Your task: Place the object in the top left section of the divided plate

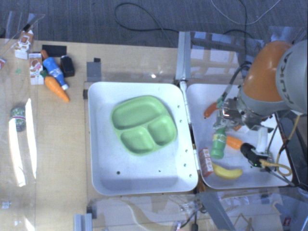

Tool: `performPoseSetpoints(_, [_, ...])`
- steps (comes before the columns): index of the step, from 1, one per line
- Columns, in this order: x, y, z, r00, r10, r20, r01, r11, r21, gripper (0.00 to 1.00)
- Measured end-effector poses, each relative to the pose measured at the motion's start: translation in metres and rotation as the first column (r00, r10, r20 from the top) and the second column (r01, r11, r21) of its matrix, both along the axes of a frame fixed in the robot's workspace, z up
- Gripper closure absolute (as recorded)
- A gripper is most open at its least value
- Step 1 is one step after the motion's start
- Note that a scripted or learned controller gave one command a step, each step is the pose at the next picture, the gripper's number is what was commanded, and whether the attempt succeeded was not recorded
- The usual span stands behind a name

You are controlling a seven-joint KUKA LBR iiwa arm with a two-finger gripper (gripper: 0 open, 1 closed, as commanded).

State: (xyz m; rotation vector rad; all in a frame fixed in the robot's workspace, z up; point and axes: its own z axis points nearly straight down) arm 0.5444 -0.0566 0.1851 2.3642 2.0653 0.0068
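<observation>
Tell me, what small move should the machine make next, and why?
Probably lower the hand a little onto the green bottle just below it and try a grip. The green plate in the left bin holds nothing yet, and the hand sits in the right bin among the bottle, a banana and two carrots. I cannot tell whether it holds anything.

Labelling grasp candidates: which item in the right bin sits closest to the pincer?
The green bottle, directly under the pincer. The banana, brown packet and orange carrot lie farther off.
</observation>
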Motion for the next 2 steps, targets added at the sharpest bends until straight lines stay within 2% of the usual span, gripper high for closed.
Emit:
performPoseSetpoints(1, [0.019,0.056,0.0,0.998,0.066,-0.001,-0.066,0.998,-0.001,1.0])
performPoseSetpoints(2, [0.033,0.14,0.023,0.996,0.088,-0.002,-0.088,0.996,0.0,1.0])
